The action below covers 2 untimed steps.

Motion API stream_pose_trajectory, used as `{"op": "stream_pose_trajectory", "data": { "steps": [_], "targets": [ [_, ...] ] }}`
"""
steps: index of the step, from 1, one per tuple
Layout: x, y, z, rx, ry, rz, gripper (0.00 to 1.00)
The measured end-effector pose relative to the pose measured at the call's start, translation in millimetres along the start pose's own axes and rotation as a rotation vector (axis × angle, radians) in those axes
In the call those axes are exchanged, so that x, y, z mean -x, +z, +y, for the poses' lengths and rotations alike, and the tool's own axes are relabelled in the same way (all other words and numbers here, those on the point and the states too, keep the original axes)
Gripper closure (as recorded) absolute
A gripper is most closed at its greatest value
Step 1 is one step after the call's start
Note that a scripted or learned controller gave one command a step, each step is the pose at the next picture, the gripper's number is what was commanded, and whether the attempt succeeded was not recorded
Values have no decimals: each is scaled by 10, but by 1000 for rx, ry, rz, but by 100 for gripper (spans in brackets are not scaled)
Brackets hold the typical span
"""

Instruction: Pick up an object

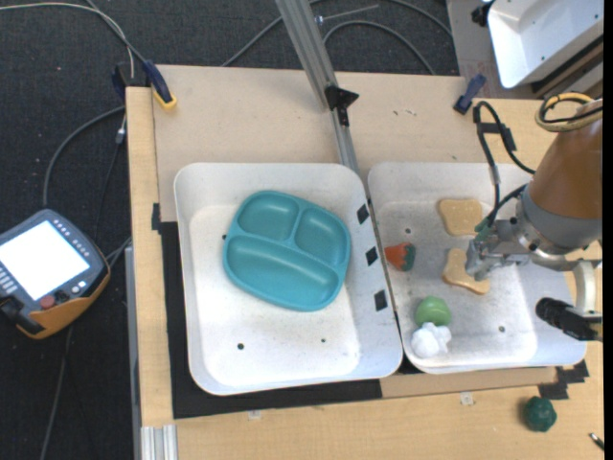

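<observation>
The arm is cut off at the right edge. Its gripper is low in the right bin, on a tan piece; I cannot tell if it holds anything. Another tan piece, a red toy, a green ball and a white lump lie near. A blue plate sits in the left bin. The bench is brown, the floor dark with cables.

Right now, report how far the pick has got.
Done: the gripper is down in the right bin, at the tan piece. In hand: nothing visibly lifted; the piece lies on the bin floor. Left: grasp and raise it.
</observation>
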<state>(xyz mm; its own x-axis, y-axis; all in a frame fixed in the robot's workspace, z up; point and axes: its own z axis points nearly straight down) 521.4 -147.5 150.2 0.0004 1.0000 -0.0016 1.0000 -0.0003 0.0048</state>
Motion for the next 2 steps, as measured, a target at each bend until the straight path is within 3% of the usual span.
{"op": "stream_pose_trajectory", "data": {
  "steps": [2],
  "targets": [
    [-26,-1215,154,3,-3,-1,100]
  ]
}}
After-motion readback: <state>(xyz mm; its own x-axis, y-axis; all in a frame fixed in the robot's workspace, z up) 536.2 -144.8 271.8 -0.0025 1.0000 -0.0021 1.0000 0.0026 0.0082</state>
